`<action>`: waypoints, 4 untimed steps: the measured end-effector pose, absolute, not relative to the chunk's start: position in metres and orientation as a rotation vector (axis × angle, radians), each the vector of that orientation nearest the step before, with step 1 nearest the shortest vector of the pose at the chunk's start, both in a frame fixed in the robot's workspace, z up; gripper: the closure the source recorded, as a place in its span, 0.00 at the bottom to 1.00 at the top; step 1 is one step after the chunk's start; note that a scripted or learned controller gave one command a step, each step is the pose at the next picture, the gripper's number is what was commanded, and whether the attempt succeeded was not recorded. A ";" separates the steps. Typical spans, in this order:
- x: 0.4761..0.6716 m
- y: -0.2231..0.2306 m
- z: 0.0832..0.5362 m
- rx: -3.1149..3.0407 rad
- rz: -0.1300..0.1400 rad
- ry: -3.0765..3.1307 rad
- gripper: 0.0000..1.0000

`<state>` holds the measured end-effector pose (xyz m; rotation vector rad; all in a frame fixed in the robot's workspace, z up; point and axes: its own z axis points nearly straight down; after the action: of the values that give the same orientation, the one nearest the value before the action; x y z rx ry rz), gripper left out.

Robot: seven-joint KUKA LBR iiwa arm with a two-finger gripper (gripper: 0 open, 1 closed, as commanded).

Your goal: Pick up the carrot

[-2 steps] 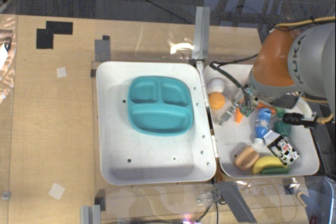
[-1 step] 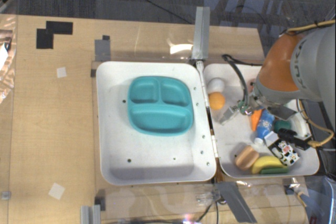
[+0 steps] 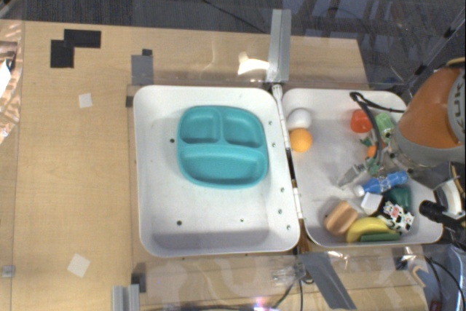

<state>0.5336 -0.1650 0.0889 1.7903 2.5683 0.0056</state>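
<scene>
**Arm low over right bin, carrot at the gripper**

Camera view, looking down at a slant. Two white bins side by side on the bench. Left bin (image 3: 153, 156) holds a teal divided plate (image 3: 222, 146), lying flat near its middle.

Right bin (image 3: 320, 171) is crowded. Against its left wall: a white ball (image 3: 298, 117), and an orange ball (image 3: 301, 140) touching it just below. Near the front edge: a tan bread roll (image 3: 341, 218), a yellow banana (image 3: 368, 227) beside it, and a black-and-white cow-patterned toy (image 3: 397, 215) to the right. A red-orange piece (image 3: 360, 121) sits near the back, right of centre. A blue bottle (image 3: 384, 182) lies tilted in the middle-right.

The arm (image 3: 437, 116) reaches in from the right, orange band over the bin's right side. The gripper (image 3: 373, 162) points down-left into the clutter. The carrot (image 3: 371, 151) shows as a small orange sliver right at the gripper, mostly hidden. Whether the gripper is released or clenched, cannot tell.
</scene>
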 end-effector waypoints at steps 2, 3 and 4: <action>0.591 -0.188 0.090 2.058 0.025 2.380 0.00; 0.596 -0.194 0.090 1.933 0.020 2.481 0.00; 0.613 -0.196 0.088 1.711 0.016 2.630 0.00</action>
<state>0.6129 -0.1962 0.0880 1.7106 2.6304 0.0160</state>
